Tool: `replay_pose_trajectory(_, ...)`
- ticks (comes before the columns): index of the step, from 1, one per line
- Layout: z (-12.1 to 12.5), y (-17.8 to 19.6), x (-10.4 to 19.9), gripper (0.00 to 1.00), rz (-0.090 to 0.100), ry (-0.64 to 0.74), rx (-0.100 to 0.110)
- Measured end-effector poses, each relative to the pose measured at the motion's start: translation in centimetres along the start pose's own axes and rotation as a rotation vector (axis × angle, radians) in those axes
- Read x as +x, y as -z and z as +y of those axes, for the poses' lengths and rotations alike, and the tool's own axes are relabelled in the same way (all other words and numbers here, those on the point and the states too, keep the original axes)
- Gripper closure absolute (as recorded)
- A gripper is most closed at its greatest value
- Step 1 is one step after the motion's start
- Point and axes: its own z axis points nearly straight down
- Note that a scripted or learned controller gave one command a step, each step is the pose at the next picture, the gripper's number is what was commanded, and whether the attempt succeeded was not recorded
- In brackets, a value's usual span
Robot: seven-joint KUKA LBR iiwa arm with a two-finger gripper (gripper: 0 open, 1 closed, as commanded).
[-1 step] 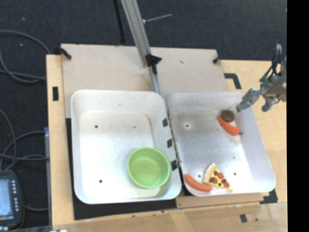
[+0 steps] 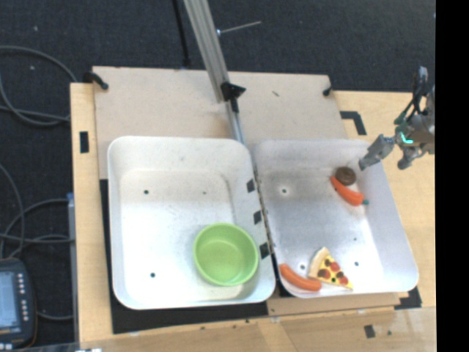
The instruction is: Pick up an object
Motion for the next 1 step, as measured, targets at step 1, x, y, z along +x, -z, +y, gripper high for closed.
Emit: replay_pose_trajectory(1,0.98,-5.17,-0.09,0.0,-0.001,-0.001,0.004)
